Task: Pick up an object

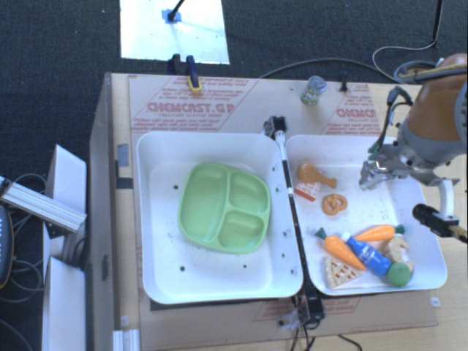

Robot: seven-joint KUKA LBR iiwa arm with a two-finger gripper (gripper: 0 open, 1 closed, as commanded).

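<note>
My gripper (371, 175) hangs over the upper right part of the right bin (431, 269), with nothing visible between its fingers. Toy food lies in that bin: a chicken drumstick (314, 173), a small red and white piece (306, 191), a pretzel (334, 204), two carrots (378, 232) (338, 248), a blue bottle (369, 254), a waffle (341, 273), a green ball (398, 273) and a beige piece (397, 248). The gripper is right of the drumstick and above the pretzel, touching neither.
The left bin (157, 269) holds a green divided tray (224, 207). A black divider with a white rod (287, 181) runs between the bins. A small jar (314, 90) and a clamp (191, 75) sit on the back of the bench. The arm's body (435, 123) covers the right bin's far corner.
</note>
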